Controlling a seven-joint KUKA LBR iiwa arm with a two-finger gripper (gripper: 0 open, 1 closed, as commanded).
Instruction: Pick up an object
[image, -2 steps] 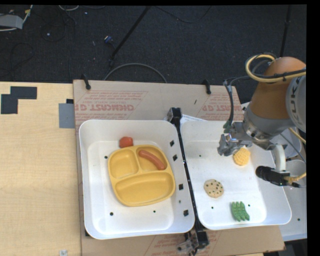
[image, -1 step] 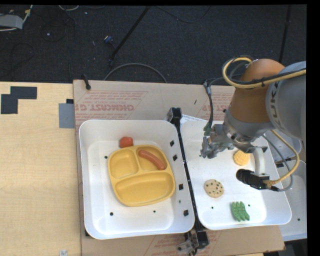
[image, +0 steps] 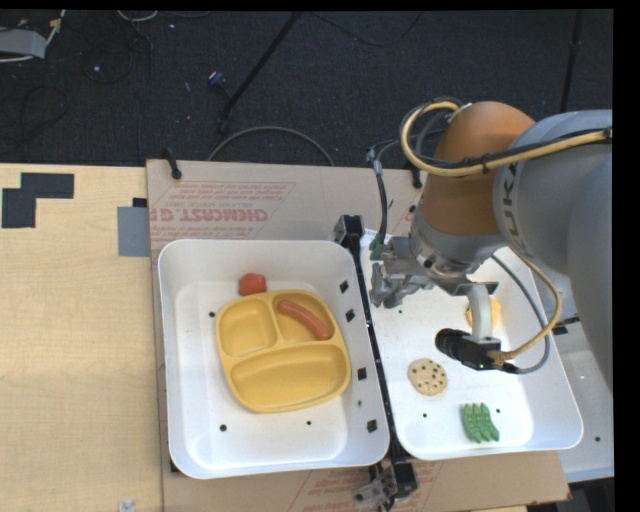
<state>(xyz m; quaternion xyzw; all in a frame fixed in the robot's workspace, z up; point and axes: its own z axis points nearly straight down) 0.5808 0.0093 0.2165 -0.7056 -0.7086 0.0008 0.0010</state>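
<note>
Green toy vegetable (image: 480, 422) lies near the front of the right bin (image: 560, 420), with a chocolate-chip cookie (image: 427, 377) just beyond it. The gripper (image: 392, 288) hangs over that bin's far left side; how wide it stands cannot be told. The left bin (image: 190, 300) holds a yellow divided tray (image: 285, 385) with a sausage (image: 305, 318) in its far right compartment and a red piece (image: 253, 284) just behind it.

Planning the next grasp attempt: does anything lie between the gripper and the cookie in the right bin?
Nothing visible does. The cookie lies in the right bin, nearer the camera than the gripper, with bare floor between them. The green item sits beyond the cookie, off that path.
</note>
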